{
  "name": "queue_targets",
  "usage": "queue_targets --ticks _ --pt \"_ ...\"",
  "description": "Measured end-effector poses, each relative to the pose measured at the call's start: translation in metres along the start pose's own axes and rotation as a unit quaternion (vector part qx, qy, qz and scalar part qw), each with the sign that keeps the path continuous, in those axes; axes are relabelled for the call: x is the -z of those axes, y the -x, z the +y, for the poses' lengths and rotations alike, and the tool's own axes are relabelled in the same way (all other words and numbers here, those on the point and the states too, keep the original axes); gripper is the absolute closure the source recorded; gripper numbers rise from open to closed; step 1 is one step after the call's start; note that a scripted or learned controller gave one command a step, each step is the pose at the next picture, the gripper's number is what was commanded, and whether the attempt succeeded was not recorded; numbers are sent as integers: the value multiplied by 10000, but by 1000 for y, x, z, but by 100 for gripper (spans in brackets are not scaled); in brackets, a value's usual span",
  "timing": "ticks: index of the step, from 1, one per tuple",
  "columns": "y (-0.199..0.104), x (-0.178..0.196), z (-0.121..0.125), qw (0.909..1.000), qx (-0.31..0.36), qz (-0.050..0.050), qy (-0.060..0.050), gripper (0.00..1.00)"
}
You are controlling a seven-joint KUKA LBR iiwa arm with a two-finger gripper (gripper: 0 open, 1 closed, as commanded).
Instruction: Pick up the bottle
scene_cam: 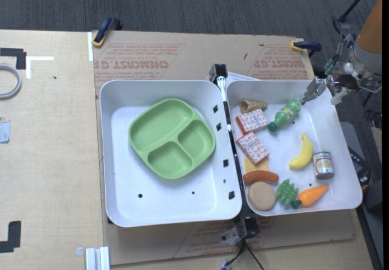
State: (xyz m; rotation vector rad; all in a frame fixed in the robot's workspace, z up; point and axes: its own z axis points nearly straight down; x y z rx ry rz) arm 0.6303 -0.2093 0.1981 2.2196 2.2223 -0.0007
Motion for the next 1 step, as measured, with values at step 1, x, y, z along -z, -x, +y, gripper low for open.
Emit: queue_targets --ticks 1 --pt "0 10 0 10000 14 -6 2 100"
